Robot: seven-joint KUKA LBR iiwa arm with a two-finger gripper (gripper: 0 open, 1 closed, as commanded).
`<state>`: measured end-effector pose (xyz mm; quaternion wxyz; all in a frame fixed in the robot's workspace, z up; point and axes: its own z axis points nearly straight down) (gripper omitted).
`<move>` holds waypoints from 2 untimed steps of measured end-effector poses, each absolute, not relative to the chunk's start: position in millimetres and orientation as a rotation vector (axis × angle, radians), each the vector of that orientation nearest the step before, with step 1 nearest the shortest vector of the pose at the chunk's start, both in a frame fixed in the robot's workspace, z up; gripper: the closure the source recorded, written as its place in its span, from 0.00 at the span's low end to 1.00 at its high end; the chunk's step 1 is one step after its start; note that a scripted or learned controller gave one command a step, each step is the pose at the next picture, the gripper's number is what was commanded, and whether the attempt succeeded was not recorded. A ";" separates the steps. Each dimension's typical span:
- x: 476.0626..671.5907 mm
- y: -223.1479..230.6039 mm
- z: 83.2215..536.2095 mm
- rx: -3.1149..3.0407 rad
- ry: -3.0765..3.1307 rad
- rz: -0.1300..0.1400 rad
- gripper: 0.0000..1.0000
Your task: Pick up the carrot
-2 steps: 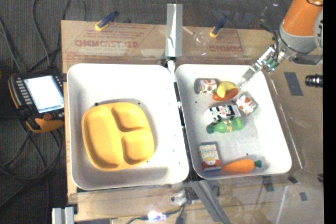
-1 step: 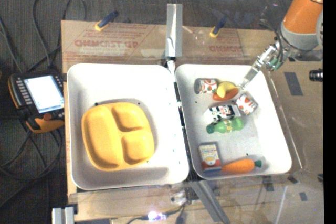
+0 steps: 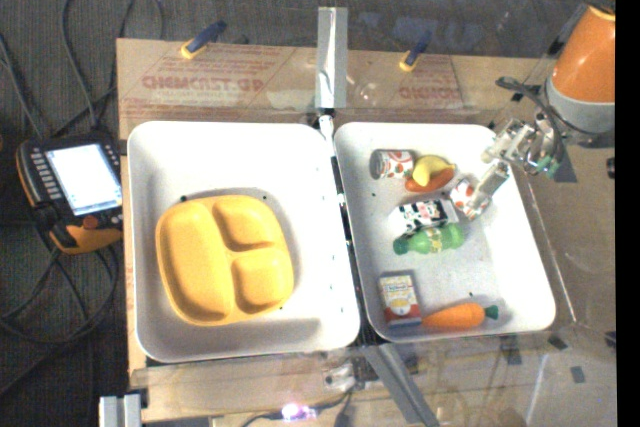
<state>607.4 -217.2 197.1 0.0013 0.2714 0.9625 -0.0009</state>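
Approach step: gripper [image 3: 478,205] low among the can-and-fruit clutter, jaw state cannot be told; carrot [image 3: 455,317] lies well apart toward the bin's near edge, calling for repositioning over it.

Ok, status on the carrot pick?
Gripper low in right bin, among upper items. Carrot untouched at near edge, beside small carton.

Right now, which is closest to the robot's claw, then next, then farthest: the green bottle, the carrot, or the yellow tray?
From the gripper:
1. Green bottle, just below-left, right bin.
2. Carrot, right bin's near edge.
3. Yellow tray, left bin.
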 end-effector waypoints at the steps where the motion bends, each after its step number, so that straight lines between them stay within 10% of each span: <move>1: 609.4 -214.3 206.9 0.847 3.018 0.005 1.00; 2: 609.4 -214.0 206.8 0.846 3.019 0.006 0.00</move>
